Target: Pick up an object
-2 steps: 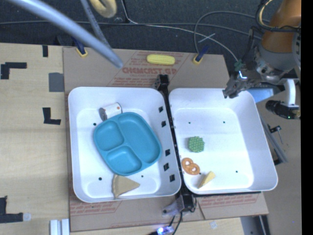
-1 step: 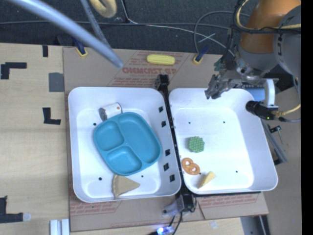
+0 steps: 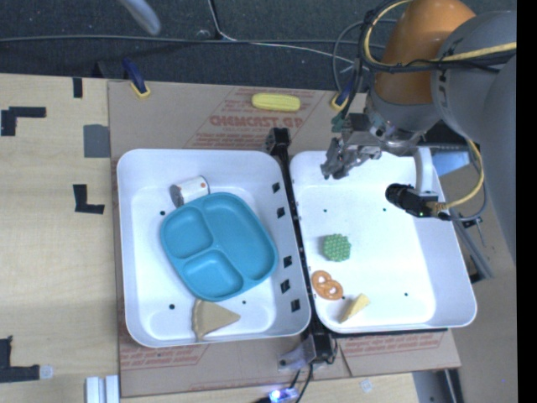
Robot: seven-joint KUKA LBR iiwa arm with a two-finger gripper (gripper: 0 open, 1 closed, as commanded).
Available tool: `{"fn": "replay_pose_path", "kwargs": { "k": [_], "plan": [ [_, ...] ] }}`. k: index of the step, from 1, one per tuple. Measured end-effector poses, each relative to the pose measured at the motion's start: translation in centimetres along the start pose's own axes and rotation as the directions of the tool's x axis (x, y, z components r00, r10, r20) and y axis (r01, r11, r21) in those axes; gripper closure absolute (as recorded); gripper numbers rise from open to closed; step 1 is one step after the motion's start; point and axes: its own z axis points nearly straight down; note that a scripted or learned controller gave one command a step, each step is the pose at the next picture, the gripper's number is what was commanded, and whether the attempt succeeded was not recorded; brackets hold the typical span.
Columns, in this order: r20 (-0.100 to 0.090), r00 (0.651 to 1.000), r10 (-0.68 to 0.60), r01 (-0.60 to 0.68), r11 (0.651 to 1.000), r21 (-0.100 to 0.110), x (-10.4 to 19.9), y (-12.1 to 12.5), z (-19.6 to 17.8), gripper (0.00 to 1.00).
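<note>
In the right bin (image 3: 436, 296) lie a green bumpy ball (image 3: 336, 247), an orange pretzel-shaped ring (image 3: 326, 286) and a pale yellow wedge (image 3: 353, 306). My gripper (image 3: 336, 168) hangs over the far left corner of that bin, well above the green ball and apart from it, with nothing visible between its fingers. The left bin (image 3: 134, 225) holds a blue divided plate (image 3: 218, 246), a small white and grey cup (image 3: 190, 190) lying on its side and a tan wedge (image 3: 211, 317).
A yellow banana-like piece (image 3: 275, 102) lies on the cardboard behind the bins. A black divider with clips (image 3: 288, 217) runs between the two bins. Cables (image 3: 436, 200) loop beside the arm over the right bin's far right side.
</note>
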Motion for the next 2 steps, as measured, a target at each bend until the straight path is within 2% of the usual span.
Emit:
{"fn": "replay_pose_path", "kwargs": {
  "k": [2],
  "plan": [
    [-0.001,1.000,-0.002,0.002,1.000,-0.001,11.5,0.2,0.5,1.00]
  ]
}}
